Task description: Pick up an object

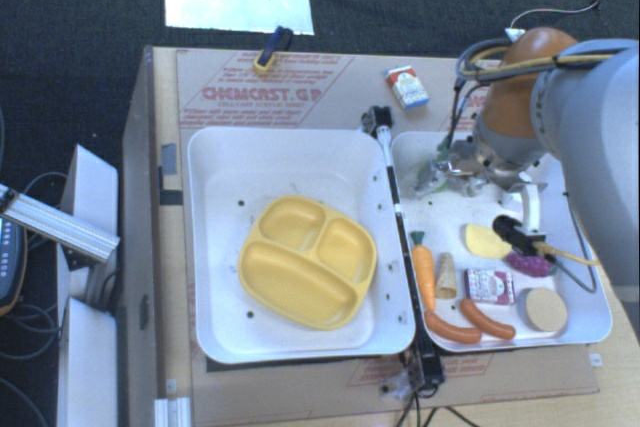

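My gripper (447, 173) hangs low over the far left part of the right bin (600, 310), under the orange wrist band. Below it in that bin lie a carrot (424, 273), a yellow slice (484, 240), a purple piece (530, 264), a small pink box (488, 285), a tan round disc (545, 309), a small tan piece (445, 276) and two sausages (487, 317) (452, 330). None of these touches the gripper. A black and white part (520, 227) of the arm's gear reaches down beside the yellow slice.
The left bin (215, 215) holds a yellow divided plate (308, 260). A small red and white carton (407, 86) and a blue and yellow tool (271, 50) lie on the cardboard behind the bins. The arm's grey body covers the right bin's far right corner.
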`<state>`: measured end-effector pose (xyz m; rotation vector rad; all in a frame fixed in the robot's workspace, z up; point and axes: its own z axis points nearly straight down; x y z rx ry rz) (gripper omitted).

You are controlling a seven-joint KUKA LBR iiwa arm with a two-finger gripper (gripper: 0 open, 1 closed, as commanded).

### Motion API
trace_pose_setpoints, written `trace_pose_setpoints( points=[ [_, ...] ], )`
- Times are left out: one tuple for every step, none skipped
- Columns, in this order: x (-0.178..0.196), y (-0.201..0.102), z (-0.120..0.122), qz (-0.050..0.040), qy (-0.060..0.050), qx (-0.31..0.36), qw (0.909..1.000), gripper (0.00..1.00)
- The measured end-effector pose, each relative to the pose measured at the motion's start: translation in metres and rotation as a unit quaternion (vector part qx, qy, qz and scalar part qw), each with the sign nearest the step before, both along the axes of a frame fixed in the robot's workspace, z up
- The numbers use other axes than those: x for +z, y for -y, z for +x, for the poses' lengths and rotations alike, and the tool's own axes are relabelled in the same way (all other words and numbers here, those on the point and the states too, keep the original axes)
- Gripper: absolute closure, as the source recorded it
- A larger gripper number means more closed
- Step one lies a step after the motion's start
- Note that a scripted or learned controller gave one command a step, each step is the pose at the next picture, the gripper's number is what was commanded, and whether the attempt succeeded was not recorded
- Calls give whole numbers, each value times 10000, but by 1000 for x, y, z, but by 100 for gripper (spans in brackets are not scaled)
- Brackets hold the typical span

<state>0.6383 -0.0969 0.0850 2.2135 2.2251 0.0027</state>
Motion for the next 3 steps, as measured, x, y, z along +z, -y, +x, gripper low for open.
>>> trace_pose_setpoints(
  points=[
    [-1,31,-76,0,-13,-21,10000,0],
    [25,-6,-16,7,5,-5,10000,0],
    [-1,10,-109,0,-15,-25,10000,0]
  ],
)
